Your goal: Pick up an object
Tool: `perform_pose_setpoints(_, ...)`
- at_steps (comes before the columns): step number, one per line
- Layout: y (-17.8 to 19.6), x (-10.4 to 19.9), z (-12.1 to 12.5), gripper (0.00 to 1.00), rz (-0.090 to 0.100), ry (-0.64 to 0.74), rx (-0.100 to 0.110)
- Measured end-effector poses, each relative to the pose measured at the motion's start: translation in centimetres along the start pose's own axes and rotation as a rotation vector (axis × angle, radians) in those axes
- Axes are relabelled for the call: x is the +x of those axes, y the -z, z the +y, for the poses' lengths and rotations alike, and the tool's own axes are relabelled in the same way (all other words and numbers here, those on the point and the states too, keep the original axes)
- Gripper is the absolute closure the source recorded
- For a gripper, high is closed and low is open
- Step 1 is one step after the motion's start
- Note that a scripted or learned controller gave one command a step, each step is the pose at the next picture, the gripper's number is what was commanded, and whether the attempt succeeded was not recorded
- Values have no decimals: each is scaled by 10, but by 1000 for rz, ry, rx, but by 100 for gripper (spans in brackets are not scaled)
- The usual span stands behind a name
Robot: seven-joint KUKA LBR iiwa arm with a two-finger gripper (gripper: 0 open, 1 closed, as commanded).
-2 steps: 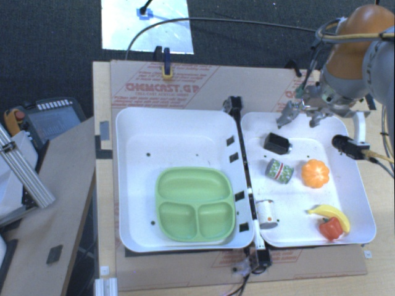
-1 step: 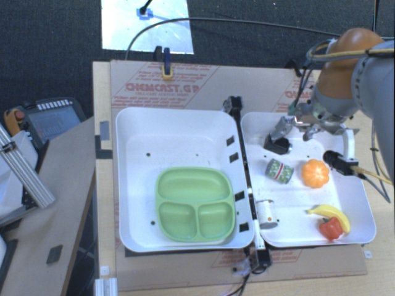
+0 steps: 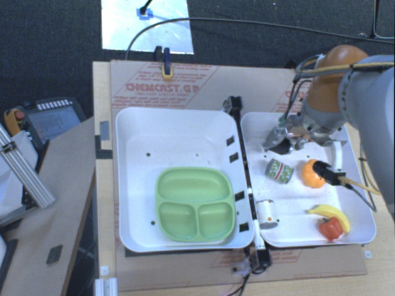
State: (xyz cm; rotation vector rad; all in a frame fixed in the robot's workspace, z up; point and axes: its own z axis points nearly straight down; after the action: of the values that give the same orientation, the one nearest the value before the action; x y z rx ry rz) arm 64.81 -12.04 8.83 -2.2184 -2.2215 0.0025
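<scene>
Arm: the grey arm [image 3: 364, 97] with its orange band reaches in from the right, over the far side of the right bin [image 3: 296, 230].
Claw: the claw [image 3: 278, 144] hangs low over the far-left part of the right bin, close to its floor. Whether it is wide or narrow cannot be told, and nothing is seen held in it.
Small can: a small can [image 3: 279, 170] with a green and white label lies on its side just on the near side of the claw, apart from it.
Orange: the orange [image 3: 311, 174] sits just to the right of the small can, around the middle of the right bin.
Banana: the banana [image 3: 329, 212] lies towards the bin's near-right corner.
Red fruit: a red fruit [image 3: 331, 228] touches the banana on its near side.
White cylinder: a short white cylinder [image 3: 265, 212] lies against the right bin's left wall, towards the near-left corner.
Left bin: the left bin [image 3: 179, 134] holds a green divided plate [image 3: 194, 203] in its near half, with three compartments.
Desk: both bins stand side by side on a printed cardboard sheet [image 3: 185, 82] on the desk [image 3: 102, 184].
</scene>
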Motion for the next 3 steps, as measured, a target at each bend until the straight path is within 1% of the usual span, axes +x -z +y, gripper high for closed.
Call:
perform_pose_setpoints(1,13,-1,0,100,0,0,4)
perform_pose_setpoints(2,77,-5,3,100,0,-1,-6)
perform_pose_setpoints(3,131,-5,5,100,-1,2,-10)
